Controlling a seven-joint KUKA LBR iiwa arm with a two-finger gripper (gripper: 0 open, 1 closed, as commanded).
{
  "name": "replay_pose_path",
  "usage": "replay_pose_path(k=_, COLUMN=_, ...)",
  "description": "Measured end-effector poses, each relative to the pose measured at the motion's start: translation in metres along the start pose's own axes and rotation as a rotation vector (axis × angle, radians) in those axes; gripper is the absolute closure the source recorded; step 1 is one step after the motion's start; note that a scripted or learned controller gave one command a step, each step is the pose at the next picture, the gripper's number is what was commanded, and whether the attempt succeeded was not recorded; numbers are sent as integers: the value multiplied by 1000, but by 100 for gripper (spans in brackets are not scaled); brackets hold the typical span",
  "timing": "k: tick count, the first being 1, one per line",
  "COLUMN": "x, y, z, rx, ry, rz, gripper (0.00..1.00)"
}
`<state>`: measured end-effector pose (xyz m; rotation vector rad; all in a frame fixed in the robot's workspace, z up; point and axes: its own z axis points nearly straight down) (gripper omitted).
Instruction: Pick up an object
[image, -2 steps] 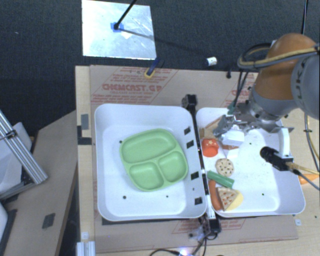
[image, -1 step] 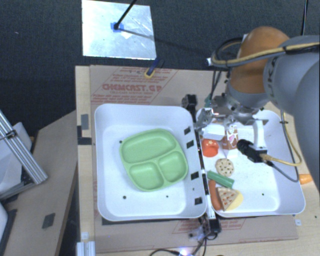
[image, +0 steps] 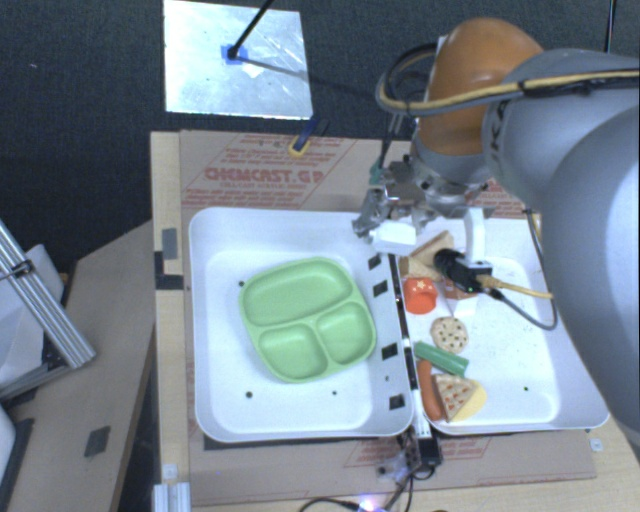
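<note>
Left bin (image: 215, 400), green tray (image: 305, 318), right bin (image: 540, 395), toy food (image: 445, 350)

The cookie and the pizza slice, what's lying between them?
In the camera view, a green stick lies between the cookie and the pizza slice.

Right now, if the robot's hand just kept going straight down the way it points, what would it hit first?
Probably the brown toast-like slice at the far end of the right bin, or the bin floor beside it. The hand hangs just above that spot; the red tomato piece lies nearer the camera. Depth is hard to judge.
</note>
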<state>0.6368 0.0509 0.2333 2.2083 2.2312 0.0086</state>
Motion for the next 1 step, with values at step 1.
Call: replay_pose_path(k=1, x=21, y=20, z=18, rx=2, ry=-2, rz=4, gripper=100)
